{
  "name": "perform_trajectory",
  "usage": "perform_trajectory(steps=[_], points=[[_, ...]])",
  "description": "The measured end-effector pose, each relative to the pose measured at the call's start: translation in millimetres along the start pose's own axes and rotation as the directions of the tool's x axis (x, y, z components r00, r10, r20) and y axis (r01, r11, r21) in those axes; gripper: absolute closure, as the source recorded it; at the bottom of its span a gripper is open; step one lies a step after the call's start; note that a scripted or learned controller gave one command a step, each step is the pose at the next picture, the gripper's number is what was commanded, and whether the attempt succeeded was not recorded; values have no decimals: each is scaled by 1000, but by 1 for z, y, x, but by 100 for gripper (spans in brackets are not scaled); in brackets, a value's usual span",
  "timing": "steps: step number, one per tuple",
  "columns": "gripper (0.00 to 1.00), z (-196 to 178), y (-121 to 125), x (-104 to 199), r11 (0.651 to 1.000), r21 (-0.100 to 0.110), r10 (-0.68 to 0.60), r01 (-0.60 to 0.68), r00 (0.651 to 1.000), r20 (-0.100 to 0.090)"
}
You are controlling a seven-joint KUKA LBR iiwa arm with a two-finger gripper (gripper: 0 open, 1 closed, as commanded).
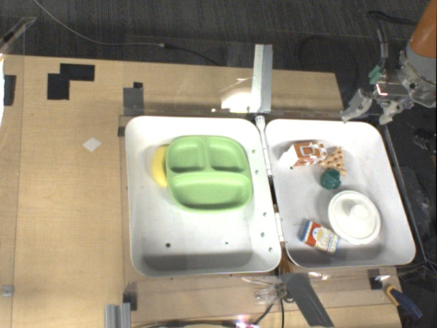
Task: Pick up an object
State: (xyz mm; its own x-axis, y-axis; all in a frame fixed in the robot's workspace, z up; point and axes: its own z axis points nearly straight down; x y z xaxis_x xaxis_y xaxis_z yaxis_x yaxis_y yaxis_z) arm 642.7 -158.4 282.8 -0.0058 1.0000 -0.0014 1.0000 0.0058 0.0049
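Observation:
My gripper [373,109] hangs at the far right, above the back right corner of the right bin [389,183]. Its two fingers are spread apart with nothing between them. In the right bin lie a brown and white carton [306,153], a patterned orange and white packet [334,159], a small dark green round object [331,179], a white bowl [354,215] and a small red, blue and yellow box [319,236]. All of them sit below and to the left of the gripper.
The left bin [143,238] holds a green divided tray [207,171] with a yellow object [159,167] tucked under its left edge. A metal post [262,74] stands behind the seam between the bins. Black markers lie on the wooden bench [61,183] at the back left.

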Motion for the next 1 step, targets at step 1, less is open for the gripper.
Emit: perform_trajectory(steps=[1], points=[[0, 101, -70, 8, 999, 3, -37, 37, 999, -1]])
